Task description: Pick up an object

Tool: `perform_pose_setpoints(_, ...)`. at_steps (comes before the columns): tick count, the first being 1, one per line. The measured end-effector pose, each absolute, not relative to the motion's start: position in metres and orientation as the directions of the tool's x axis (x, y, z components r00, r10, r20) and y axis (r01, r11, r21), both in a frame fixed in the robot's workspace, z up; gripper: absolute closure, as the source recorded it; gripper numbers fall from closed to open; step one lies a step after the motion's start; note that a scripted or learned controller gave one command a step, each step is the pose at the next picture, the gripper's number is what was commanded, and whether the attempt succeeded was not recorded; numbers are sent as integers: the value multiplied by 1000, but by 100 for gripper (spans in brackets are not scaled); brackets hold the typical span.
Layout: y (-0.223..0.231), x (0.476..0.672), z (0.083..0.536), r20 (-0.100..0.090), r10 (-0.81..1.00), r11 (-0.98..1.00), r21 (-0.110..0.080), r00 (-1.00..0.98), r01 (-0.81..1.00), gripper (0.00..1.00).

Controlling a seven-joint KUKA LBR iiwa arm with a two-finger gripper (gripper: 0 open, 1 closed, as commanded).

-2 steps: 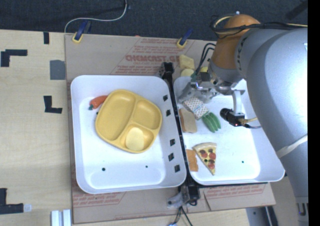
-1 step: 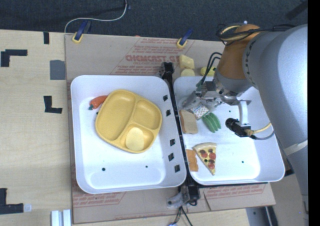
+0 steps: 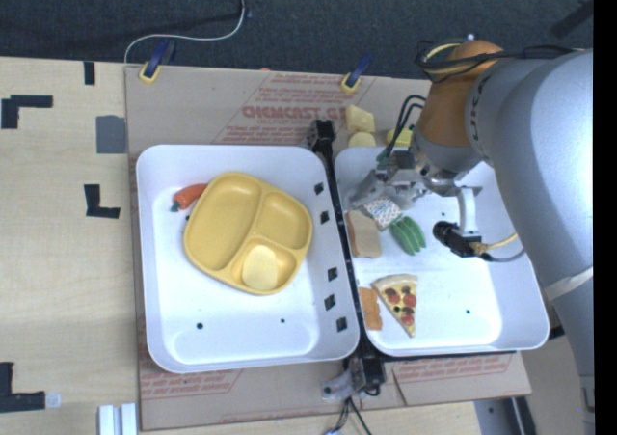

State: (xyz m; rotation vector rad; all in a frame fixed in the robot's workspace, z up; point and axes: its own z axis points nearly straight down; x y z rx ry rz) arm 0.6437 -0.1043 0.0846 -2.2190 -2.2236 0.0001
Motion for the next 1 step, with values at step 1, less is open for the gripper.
perform_pose_setpoints(1,-104,639,85,-2,1000,1,0,-1,1000,0)
